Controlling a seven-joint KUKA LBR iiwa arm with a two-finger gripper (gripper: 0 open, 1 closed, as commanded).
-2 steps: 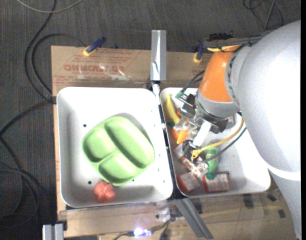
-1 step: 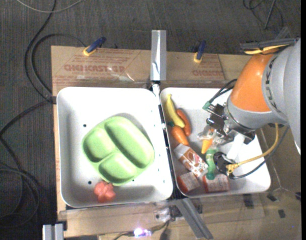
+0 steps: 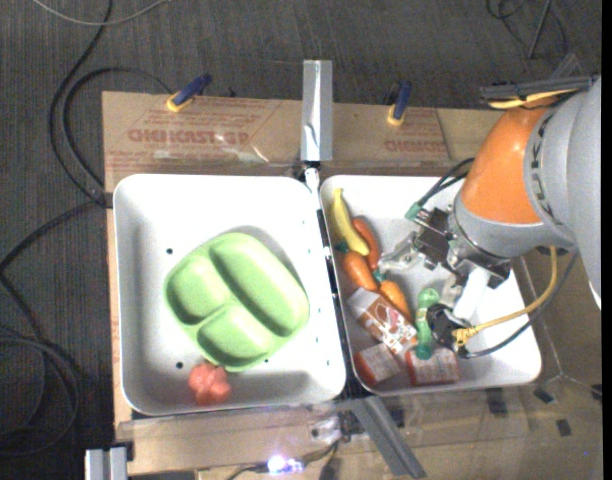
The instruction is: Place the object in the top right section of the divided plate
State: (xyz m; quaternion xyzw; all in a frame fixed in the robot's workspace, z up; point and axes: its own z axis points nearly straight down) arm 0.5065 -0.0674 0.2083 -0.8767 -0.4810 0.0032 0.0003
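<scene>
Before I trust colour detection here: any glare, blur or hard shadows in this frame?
Camera view: the light is even and soft, with a faint shadow under the green plate; a bright glare spot sits at the bench's front edge; the end effector is slightly blurred; the toys and both bins are sharp.

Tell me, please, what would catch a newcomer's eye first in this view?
Probably the bright green divided plate, lying tilted in the left bin with a small red object beside its lower edge. Next, the grey and orange arm reaching over the right bin, above a heap of toy food.
</scene>
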